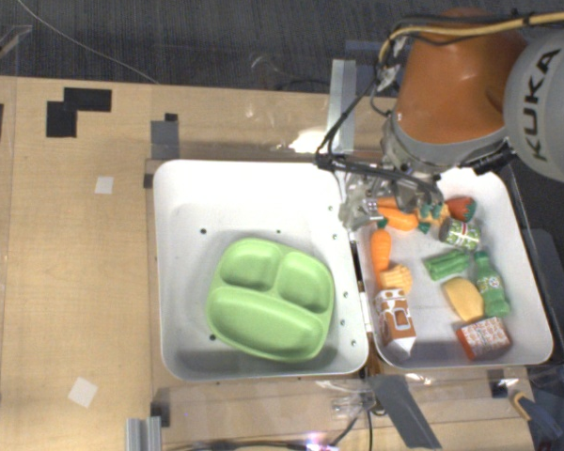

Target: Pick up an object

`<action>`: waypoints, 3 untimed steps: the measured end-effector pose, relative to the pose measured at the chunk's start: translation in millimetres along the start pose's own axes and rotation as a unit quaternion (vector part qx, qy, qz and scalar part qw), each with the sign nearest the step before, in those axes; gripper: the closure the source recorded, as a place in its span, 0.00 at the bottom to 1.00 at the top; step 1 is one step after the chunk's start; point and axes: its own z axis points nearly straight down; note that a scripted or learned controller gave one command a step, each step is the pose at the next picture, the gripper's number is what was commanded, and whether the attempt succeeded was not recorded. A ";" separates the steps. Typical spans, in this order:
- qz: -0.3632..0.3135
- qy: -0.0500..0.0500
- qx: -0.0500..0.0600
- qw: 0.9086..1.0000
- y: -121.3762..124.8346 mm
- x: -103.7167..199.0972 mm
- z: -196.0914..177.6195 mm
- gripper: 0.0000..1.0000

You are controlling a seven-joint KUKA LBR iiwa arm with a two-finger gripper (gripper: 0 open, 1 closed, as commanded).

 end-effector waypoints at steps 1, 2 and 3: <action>-0.043 -0.003 0.003 0.999 -50.8 -59.0 -49.0 1.00; -0.045 -0.008 0.002 0.999 -48.1 -61.2 -62.0 1.00; -0.043 0.002 0.002 0.999 -61.5 -55.9 6.3 1.00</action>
